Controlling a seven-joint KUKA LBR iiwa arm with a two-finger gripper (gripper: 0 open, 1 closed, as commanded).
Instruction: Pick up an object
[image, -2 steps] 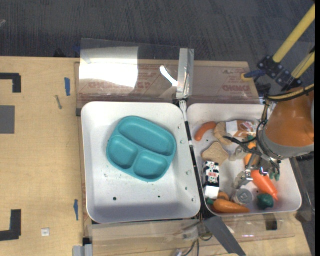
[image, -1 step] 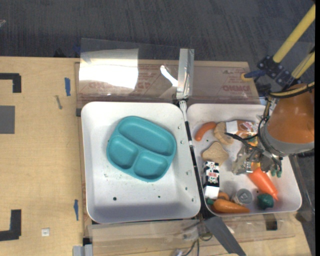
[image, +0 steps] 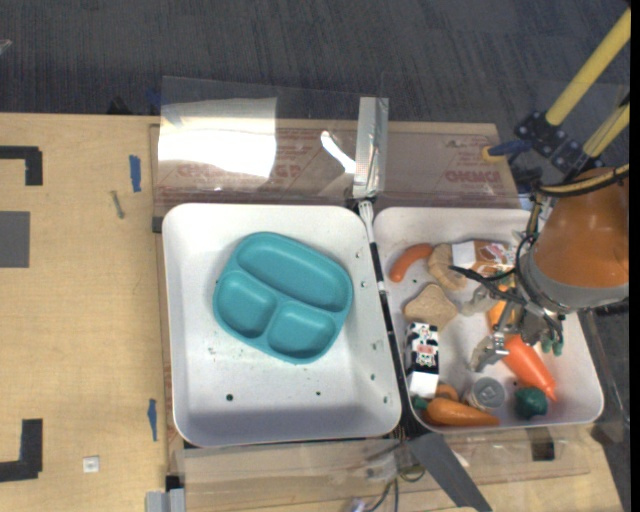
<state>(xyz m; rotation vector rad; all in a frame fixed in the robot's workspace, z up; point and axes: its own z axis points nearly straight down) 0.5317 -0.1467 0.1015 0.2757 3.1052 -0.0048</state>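
Toys cluttering right bin (image: 585, 405), teal tray (image: 284, 296) in left; jaws' state unclear.

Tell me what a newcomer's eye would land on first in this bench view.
The teal divided plate stands out first, lying alone in the left bin. Next comes the right bin, crowded with small things: an orange carrot near its right side, another carrot along its front edge and a green piece in the front right corner. The grey arm with its orange band reaches over that bin from the right.
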